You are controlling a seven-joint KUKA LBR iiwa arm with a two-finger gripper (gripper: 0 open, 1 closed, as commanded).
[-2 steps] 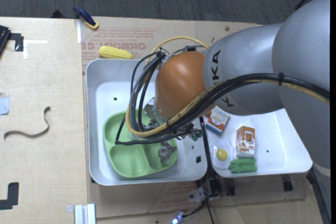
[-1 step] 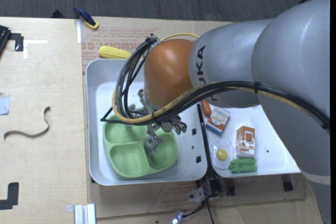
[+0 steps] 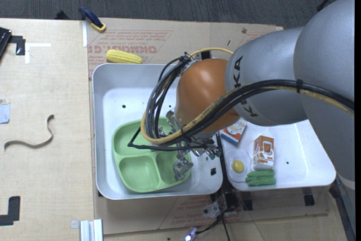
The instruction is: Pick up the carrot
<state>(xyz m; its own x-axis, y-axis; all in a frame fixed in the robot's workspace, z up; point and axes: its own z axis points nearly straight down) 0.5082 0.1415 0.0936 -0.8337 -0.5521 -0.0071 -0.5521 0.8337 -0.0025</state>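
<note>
The grey arm (image 3: 282,82) is in from the right, with "KUKA" in black letters on its side just behind the orange band (image 3: 203,93). Black and yellow cables loop across it. The gripper (image 3: 183,165) hangs low over the one green plastic divided plate (image 3: 135,169) in the left white bin (image 3: 107,99). Wide or narrow, I cannot tell in that tangle. The carrot's spot and heading I cannot tell either.

There are two bins. The right white bin (image 3: 310,144) holds one orange-and-white carton (image 3: 263,152), one small yellow piece (image 3: 238,166), one green pod-like toy (image 3: 260,178) and one red, white and blue box (image 3: 234,132). Their labels are too blurred to read.

One yellow corn cob (image 3: 124,56) lies on the brown cardboard sheet (image 3: 135,39) on the bench (image 3: 45,93). The sheet's red print is possibly upside down.
</note>
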